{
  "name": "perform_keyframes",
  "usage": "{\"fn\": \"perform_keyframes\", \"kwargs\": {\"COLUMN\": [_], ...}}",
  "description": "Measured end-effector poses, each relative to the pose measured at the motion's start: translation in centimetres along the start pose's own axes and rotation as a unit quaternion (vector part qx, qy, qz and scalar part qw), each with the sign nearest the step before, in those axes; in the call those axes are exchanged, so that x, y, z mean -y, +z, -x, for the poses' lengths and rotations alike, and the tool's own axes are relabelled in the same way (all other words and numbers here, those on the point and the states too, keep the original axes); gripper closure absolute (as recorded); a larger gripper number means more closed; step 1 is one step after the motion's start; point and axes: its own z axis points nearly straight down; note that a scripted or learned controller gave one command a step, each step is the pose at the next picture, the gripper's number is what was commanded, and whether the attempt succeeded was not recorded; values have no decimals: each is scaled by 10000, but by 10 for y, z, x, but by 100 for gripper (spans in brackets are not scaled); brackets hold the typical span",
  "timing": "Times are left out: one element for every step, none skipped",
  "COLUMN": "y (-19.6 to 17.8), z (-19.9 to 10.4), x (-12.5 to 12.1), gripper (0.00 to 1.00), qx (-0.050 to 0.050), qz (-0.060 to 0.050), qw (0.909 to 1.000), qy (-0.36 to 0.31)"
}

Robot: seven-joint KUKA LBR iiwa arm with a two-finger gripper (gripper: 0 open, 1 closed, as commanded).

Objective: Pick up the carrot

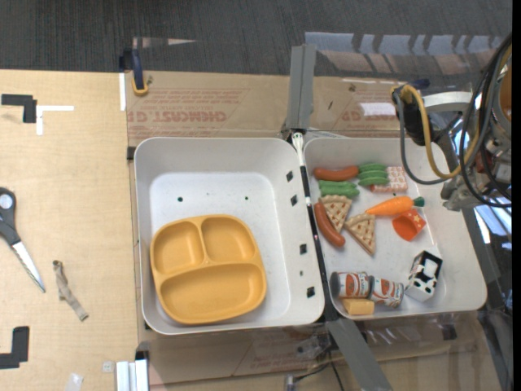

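Note:
The carrot (391,206), orange with a green tip pointing right, lies flat in the right bin (468,255), a little above its middle. A red pepper piece (409,225) touches its lower right side. My gripper (468,190) hangs at the bin's right rim among cables, right of the carrot and apart from it. Nothing shows between the gripper and the carrot.
Around the carrot lie a red sausage (336,173), green pods (373,173), two pizza slices (362,233), a can (356,284), a cheese block (356,305) and a black-and-white carton (423,274). A yellow divided plate (209,267) sits in the left bin (163,169). Scissors (16,235) lie on the bench.

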Motion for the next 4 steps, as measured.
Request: {"fn": "perform_keyframes", "kwargs": {"y": [-37,3,9,39], "z": [-44,-29,7,-35], "x": [-21,-74,-99,-90], "gripper": [100,100,100,100], "qx": [-14,-8,-8,-10], "qz": [-12,-13,-20,-21], "qw": [10000,10000,10000,10000], "qy": [60,5,4,22]}}
